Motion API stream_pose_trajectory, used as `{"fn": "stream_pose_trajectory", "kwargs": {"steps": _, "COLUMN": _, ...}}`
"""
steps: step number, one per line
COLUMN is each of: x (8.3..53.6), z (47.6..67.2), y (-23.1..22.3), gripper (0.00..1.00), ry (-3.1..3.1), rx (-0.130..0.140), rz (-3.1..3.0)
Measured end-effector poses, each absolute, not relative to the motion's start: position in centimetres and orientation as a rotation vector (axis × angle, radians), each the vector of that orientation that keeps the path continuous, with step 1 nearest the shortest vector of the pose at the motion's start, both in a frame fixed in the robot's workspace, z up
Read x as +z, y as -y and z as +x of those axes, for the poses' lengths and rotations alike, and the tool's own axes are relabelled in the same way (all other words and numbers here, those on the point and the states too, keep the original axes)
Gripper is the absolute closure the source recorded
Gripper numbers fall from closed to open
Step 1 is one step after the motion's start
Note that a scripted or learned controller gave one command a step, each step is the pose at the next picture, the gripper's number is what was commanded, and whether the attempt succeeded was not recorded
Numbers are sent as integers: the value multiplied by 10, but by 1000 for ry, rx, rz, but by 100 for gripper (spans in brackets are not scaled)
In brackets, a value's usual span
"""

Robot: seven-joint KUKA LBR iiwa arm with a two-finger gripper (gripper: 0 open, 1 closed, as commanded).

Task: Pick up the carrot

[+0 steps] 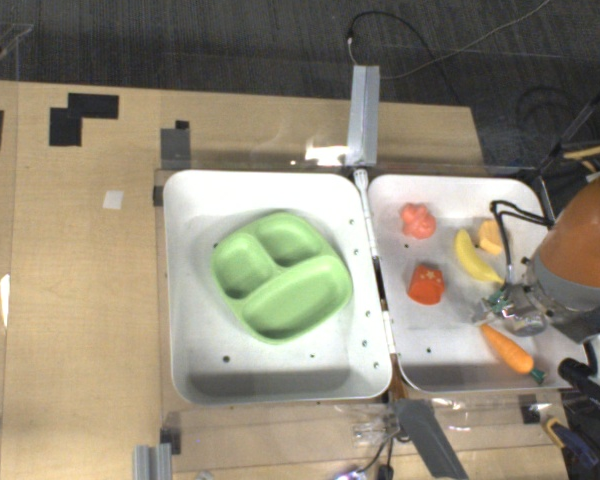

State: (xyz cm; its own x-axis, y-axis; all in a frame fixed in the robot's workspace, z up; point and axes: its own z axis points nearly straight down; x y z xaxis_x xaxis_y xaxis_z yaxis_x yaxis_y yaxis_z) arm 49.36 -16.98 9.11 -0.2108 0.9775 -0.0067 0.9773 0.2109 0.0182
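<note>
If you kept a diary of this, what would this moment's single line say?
gripper above right bin, just over carrot | carrot lying in bin, not held | green plate in left bin

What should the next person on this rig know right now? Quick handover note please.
Gripper: low in the right bin, just above the carrot's upper end; grip state unreadable from this angle.
Carrot: lying flat near the right bin's front right corner, on the floor of the bin, not lifted.
Other items in the right bin: banana, red piece, pink piece, pale orange piece.
Left bin: green divided plate.
Done: arm is at the carrot.
Left: secure the grasp, lift the carrot out.
</note>
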Motion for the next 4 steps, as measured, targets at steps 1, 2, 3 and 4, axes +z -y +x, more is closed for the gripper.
{"fn": "stream_pose_trajectory", "kwargs": {"steps": 1, "x": 212, "z": 492, "y": 107, "gripper": 100, "ry": -2183, "rx": 5, "rz": 2253}}
{"fn": "stream_pose_trajectory", "kwargs": {"steps": 2, "x": 215, "z": 496, "y": 96, "gripper": 100, "ry": -2002, "rx": 3, "rz": 2418}}
{"fn": "stream_pose_trajectory", "kwargs": {"steps": 3, "x": 215, "z": 496, "y": 96, "gripper": 0, "ry": -2003, "rx": 2, "rz": 2417}}
{"fn": "stream_pose_trajectory", "kwargs": {"steps": 4, "x": 178, "z": 517, "y": 151, "gripper": 0, "ry": -1988, "rx": 1, "rz": 2429}}
